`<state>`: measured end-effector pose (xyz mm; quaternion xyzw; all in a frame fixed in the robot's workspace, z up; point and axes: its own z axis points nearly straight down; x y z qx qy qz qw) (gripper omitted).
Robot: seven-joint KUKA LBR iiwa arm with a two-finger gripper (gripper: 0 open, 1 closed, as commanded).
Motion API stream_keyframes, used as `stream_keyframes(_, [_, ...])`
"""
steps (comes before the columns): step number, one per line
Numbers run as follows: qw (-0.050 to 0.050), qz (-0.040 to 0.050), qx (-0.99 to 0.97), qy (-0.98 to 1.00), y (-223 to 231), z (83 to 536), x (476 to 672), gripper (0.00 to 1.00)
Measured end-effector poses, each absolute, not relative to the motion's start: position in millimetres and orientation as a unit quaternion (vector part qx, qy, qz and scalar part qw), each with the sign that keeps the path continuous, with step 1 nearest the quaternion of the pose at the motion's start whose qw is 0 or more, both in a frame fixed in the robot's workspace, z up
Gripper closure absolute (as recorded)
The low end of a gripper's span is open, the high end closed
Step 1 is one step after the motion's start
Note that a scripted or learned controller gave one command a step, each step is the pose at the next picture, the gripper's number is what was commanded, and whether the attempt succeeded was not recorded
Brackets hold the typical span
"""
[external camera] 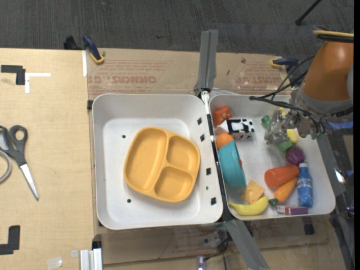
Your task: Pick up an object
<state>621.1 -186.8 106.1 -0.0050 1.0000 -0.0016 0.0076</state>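
Note:
My gripper (275, 130) hangs low over the back right part of the right bin (256, 103), just above a small green piece (285, 147) and a yellow piece (292, 135). A purple toy (295, 155) lies right in front of them. Elsewhere in this bin are a black and white cow toy (241, 128), a red toy (221, 116), a teal bowl on edge (232, 163), a cheese wedge (254, 192), a banana (250, 208), a carrot (285, 190), an orange-red pepper (280, 175) and a blue bottle (304, 184). I see nothing lifted by the gripper.
The left bin (107, 151) holds an orange divided plate (162, 164). A marker (292, 210) lies at the right bin's front edge. Scissors (19, 156) lie on the wooden bench at far left. A grey bar (207, 61) stands behind the bins' shared wall.

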Motion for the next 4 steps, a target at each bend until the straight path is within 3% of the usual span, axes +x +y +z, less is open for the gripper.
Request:
stream_keyframes(1, [0.003, 0.0002, 0.036, 0.999, -116.5, 250.7, 660.4, 1.00])
stream_keyframes(2, [0.002, -0.0003, 0.020, 1.000, -135.8, 97.9, 592.5, 1.00])
stream_keyframes(3, [0.004, -0.0003, 0.162, 0.987, -148.9, 94.4, 627.3, 1.00])
stream_keyframes(4, [0.004, -0.0004, 0.162, 0.987, -148.9, 94.4, 627.3, 0.00])
